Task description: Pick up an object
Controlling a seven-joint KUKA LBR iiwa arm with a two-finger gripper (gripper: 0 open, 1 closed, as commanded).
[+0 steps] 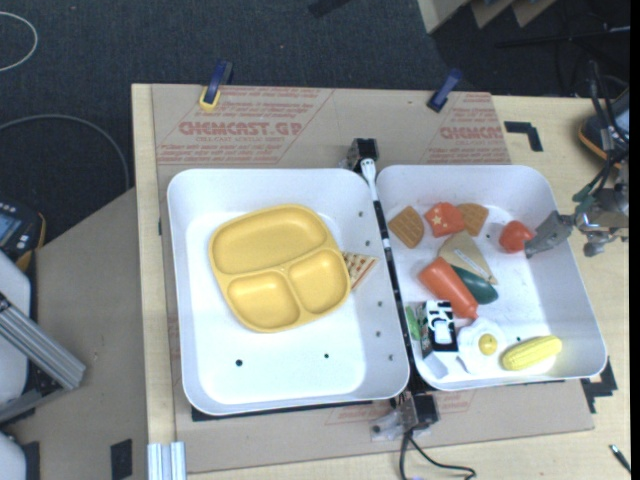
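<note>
The right bin (560, 298) holds several toy foods. Among them are a brown cracker (407, 226), a red piece (443, 218), a toast slice (472, 217), a small red tomato (515, 235), an orange carrot (447, 286), a cream wedge (466, 258), a fried egg (483, 342) and a yellow corn cob (530, 352). My gripper (548, 236) reaches in over the bin's right rim, just right of the tomato. I see nothing held in it.
The left bin (200, 348) holds a yellow divided plate (280, 266), with a waffle-patterned cracker piece (358, 266) at its right side. A black-and-white item (438, 324) and a green piece (416, 323) lie near the right bin's left wall. Clamps and cables sit on the bench edges.
</note>
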